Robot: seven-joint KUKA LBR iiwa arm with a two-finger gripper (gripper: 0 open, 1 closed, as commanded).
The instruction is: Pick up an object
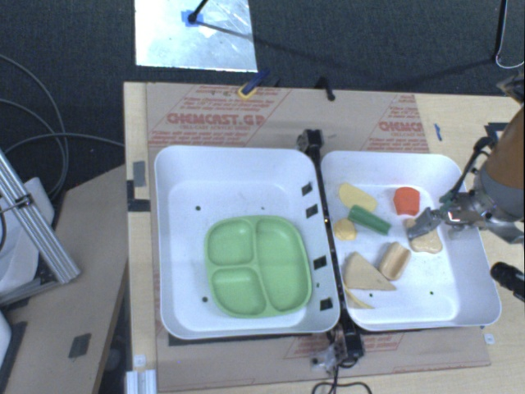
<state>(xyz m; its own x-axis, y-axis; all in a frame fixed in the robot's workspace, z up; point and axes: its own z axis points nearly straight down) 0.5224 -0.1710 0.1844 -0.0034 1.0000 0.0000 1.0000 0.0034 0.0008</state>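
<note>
Hovering low over the right bin [472, 245], the pincer [425, 225] is sitting right above a tan heart-shaped piece [427, 241], gripping nothing visibly; its spread I cannot tell. Just left, a red block [407, 200] and bread slice [394, 260] are lying ungrasped, so lifting is remaining.

Arm [504, 171] cut off at right edge; tan piece [426, 240] partly hidden beneath the hand [428, 222].

Around my bench lies dark blue carpet [74, 23]. A shiny silver sheet [194, 23] lies beyond its far edge; an aluminium frame [33, 228] stands off its left side.
</note>
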